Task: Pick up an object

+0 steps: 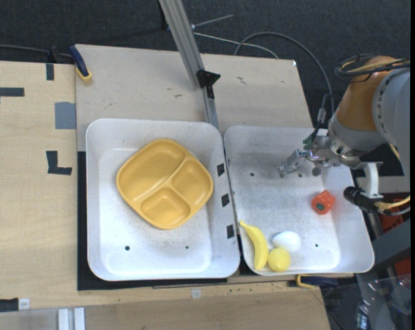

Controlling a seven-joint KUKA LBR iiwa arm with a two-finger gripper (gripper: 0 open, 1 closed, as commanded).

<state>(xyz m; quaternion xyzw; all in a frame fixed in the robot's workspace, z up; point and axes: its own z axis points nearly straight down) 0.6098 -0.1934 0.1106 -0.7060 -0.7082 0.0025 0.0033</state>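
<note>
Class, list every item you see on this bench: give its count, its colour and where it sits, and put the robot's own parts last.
Bins: two, white, side by side on the bench.
Divided plate: one, yellow, middle of the left bin.
Banana: one, yellow, near edge of the right bin.
Egg-shaped object: one, white, beside the banana.
Lemon-like fruit: one, yellow, just below the white one.
Small round object: one, orange-red, right side of the right bin.
Arm: one, grey with orange band, at right.
Pincer: one, metallic, over the right bin.
</note>
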